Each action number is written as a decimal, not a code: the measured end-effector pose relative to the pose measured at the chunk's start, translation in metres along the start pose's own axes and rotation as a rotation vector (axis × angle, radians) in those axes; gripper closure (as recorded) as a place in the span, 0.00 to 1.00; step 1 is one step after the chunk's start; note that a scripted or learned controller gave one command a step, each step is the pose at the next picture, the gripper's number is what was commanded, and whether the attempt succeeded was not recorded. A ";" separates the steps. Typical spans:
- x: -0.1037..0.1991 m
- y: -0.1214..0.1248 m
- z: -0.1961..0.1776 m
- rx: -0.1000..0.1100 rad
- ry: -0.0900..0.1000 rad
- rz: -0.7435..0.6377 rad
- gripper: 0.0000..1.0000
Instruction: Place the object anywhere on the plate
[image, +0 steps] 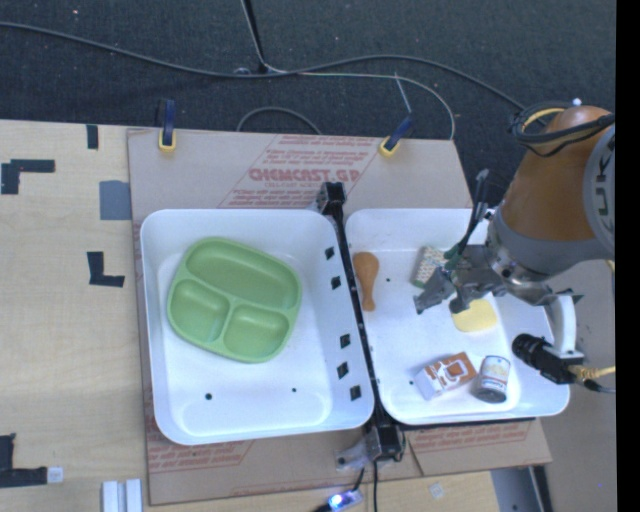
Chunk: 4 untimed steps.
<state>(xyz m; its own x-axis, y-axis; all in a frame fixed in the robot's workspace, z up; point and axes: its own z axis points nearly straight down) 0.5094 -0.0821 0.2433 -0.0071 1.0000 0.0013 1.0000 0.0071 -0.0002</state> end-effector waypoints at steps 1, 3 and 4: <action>0.053 0.004 -0.003 0.001 0.000 -0.001 1.00; 0.155 0.028 0.009 0.001 -0.001 0.001 1.00; 0.204 0.046 0.005 0.000 0.000 0.001 1.00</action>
<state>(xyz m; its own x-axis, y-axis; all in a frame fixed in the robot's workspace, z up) 0.5538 0.1218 0.2390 -0.0062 1.0000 0.0010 1.0000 0.0062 -0.0006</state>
